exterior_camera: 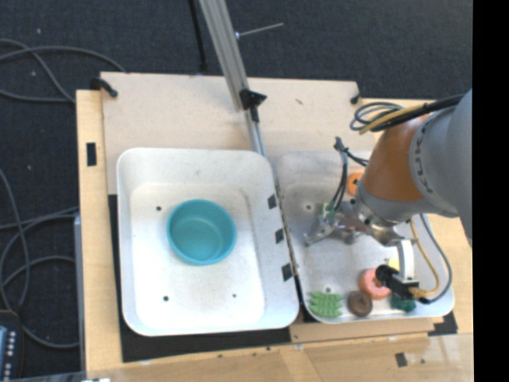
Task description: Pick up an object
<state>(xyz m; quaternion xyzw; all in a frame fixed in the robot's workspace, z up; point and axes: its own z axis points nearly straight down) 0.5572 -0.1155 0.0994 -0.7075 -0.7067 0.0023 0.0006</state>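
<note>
We are taking the right bin [296, 173] as our landmark and reading from its left. Well to the left of it, in the middle of the left bin [135, 173], a teal bowl [202, 230] is sitting upright and alone. Inside the right bin, the claw [330, 228] is hanging low over the middle of the floor, just right of the wall that the two bins share. We cannot tell whether it is released or clenched, and we are seeing nothing between its tips.

The things we could pick are lying along the near edge of the right bin: a green ridged piece [324, 302], then a brown ring [360, 303] just beside it, then a pink ring [372, 283] touching a dark green piece [402, 301] by the near right corner.

We are judging that the nearest candidates lie toward the camera from the claw and slightly right, so the coming move is calling for a shift toward that near edge before descending. The green piece is lying with its long side along the rim.
</note>
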